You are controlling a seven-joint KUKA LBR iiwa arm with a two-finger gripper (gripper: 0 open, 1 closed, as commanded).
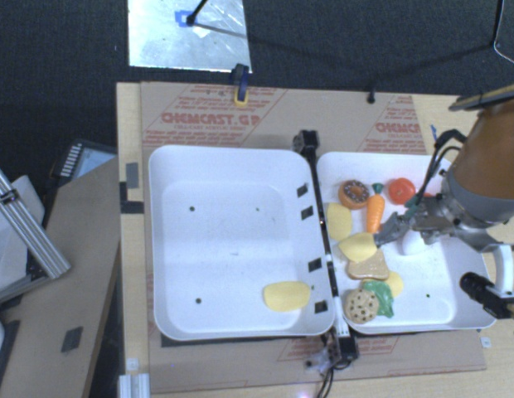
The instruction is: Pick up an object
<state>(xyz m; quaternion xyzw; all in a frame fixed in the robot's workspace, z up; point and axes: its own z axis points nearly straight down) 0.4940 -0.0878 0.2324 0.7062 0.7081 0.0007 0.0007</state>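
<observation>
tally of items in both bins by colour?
Yellow: 4, one in the left bin, three in the right bin
Orange: 1, carrot
Red: 1, tomato
Brown/tan: 3, donut, bread slice, cookie
Green: 1, leafy piece
Total: 10

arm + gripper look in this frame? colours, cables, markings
The grey KUKA arm enters from the right, with a broad orange-brown band above its wrist. A thin black cable loops beside the band. The dark grey metal two-finger gripper tapers to narrow tips. No markings are readable.
</observation>
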